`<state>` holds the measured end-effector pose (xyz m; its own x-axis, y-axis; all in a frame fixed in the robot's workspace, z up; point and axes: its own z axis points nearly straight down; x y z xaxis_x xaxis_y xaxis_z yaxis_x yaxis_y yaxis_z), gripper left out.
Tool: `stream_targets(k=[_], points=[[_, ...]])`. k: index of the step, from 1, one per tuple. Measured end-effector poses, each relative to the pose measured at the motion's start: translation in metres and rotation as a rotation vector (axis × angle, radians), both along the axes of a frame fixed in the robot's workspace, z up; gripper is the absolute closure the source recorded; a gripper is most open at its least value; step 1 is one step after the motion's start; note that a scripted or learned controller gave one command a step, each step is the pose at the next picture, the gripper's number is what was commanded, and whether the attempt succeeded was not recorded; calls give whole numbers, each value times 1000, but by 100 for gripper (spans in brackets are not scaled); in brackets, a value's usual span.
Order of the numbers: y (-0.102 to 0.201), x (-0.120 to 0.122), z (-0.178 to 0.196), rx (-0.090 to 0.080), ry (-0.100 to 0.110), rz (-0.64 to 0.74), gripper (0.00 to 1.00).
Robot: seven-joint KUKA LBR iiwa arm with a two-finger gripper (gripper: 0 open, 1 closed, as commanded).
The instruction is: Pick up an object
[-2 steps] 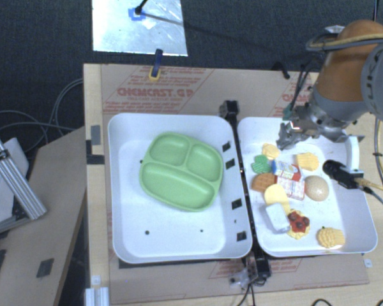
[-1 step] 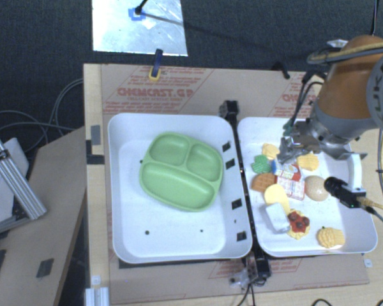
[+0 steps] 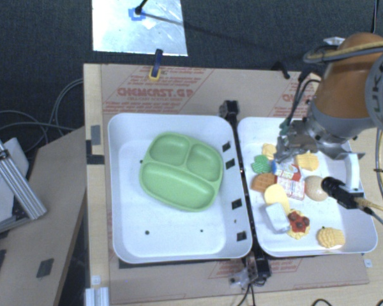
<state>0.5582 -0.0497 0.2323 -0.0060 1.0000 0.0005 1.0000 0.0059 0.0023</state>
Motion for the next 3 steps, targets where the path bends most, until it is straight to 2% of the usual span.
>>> stream_targets(k=[1, 2, 3], points=[[-4, -1, 0, 0, 1, -3, 100], [-16, 8, -11, -2, 0, -6, 100], [-13, 9, -14, 0, 1, -2, 100]])
